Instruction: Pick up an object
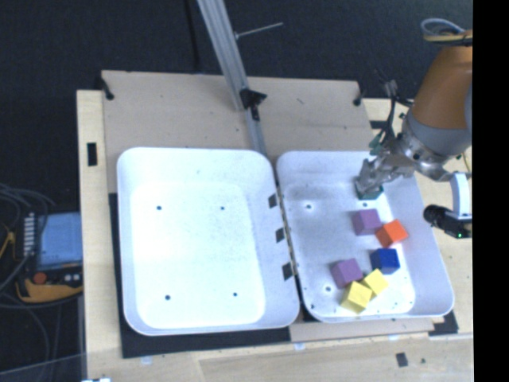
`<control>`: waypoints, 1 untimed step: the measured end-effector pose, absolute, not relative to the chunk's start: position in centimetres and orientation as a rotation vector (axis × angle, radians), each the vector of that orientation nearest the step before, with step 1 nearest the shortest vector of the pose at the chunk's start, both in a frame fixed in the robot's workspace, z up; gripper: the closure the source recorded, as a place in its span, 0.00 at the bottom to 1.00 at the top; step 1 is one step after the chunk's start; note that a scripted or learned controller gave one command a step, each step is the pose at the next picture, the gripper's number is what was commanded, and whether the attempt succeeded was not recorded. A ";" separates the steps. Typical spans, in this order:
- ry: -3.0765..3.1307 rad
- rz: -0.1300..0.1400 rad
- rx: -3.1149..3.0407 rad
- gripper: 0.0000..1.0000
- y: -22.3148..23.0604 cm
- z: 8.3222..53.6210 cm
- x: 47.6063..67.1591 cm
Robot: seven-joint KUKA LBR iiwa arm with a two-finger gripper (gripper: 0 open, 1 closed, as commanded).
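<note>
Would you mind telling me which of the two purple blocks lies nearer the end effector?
The upper purple block, just below the end effector and beside the orange block; the other purple block sits lower, next to the yellow ones.

Dark carpet-looking floor (334, 30) is surrounding a light wooden bench (302, 110). A metal pole (227, 50) is slanting up from the bench's back edge, and a blue box (60, 239) with cables is sitting off to the left.
</note>
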State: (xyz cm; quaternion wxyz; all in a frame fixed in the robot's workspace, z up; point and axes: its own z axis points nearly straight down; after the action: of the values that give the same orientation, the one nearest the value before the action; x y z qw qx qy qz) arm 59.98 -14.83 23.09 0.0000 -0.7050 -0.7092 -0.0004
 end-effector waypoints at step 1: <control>-2.228 -0.002 -2.214 1.00 -9.9 23.6 58.0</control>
State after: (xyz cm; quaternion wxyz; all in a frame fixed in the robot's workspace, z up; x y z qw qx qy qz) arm 57.98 -9.94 23.55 0.0003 -0.7048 -0.7094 -0.0007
